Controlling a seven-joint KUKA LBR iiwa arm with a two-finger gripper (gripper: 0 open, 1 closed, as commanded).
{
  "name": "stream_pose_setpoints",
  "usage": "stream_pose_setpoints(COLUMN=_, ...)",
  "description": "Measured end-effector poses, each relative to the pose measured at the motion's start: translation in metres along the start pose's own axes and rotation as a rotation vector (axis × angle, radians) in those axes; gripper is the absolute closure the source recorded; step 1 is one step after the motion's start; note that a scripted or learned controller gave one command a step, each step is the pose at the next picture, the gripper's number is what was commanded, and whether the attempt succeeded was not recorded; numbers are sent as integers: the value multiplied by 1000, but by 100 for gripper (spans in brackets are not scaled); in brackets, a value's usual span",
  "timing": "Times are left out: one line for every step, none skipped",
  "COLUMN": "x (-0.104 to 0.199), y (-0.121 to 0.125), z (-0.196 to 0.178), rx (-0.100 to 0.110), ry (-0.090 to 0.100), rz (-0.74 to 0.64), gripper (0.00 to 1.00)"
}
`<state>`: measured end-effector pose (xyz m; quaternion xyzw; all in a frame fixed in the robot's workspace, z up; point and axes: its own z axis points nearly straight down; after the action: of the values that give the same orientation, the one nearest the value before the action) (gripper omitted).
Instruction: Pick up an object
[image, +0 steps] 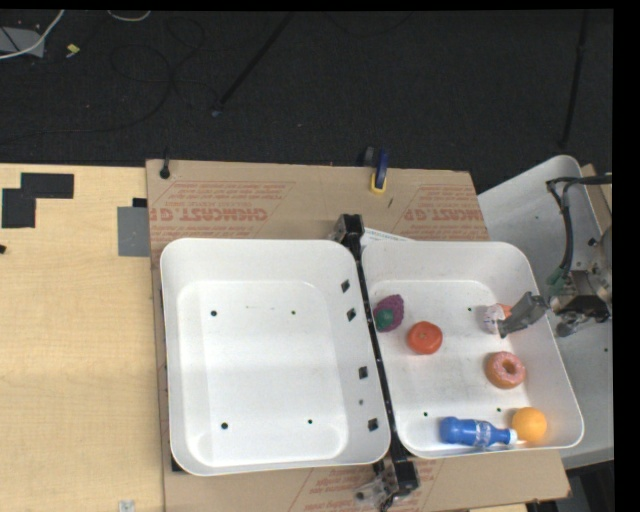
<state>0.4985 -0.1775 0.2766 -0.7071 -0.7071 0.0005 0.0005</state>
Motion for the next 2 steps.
stream_pose_setpoints(x=-1, y=31, z=153, rx=10, ry=4, rz=-2, gripper=0)
stream_pose_setpoints(x=13, y=107, z=190, rx=-4, ry=-1, rz=-4, gripper=0)
